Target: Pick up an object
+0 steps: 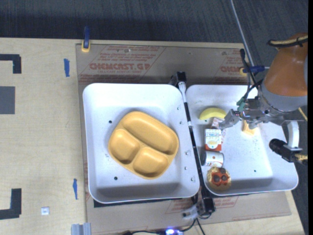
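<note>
The right bin holds a yellow banana-shaped piece at its upper left. Below it along the left wall lie a small red and white carton, a short can and a round brown and red item. My gripper hangs over the upper middle of this bin, just right of the banana piece and above the carton. A small pale orange thing shows right under the gripper; what it is cannot be made out.
The left bin carries a large yellow divided plate. A black divider runs between the two bins. The arm's orange band and grey wrist overhang the right bin's upper right corner.
</note>
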### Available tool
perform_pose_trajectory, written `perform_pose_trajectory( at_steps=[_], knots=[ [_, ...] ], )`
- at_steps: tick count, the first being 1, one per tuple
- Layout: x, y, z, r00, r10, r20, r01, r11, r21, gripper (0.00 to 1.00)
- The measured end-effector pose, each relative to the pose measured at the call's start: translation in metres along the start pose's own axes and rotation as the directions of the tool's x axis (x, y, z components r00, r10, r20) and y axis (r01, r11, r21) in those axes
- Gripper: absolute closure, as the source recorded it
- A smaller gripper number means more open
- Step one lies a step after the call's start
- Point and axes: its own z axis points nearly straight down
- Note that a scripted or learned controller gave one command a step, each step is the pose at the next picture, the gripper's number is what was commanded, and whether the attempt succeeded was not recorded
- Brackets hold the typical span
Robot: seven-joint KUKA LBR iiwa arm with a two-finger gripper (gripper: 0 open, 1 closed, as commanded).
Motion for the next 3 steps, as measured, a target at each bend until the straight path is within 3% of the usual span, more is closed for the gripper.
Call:
perform_pose_trajectory(
  at_steps=[1, 2, 3],
  knots=[
    [0.017, -0.001, 0.1, 1.0, 0.0, 0.0, 0.0, 1.0, -0.004, 0.0],
    [0.016, 0.0, 0.089, 1.0, 0.002, 0.002, -0.002, 1.0, -0.009, 1.0],
    [0.099, -0.038, 0.001, 1.0, -0.001, 0.0, 0.001, 1.0, -0.002, 1.0]
  ],
)
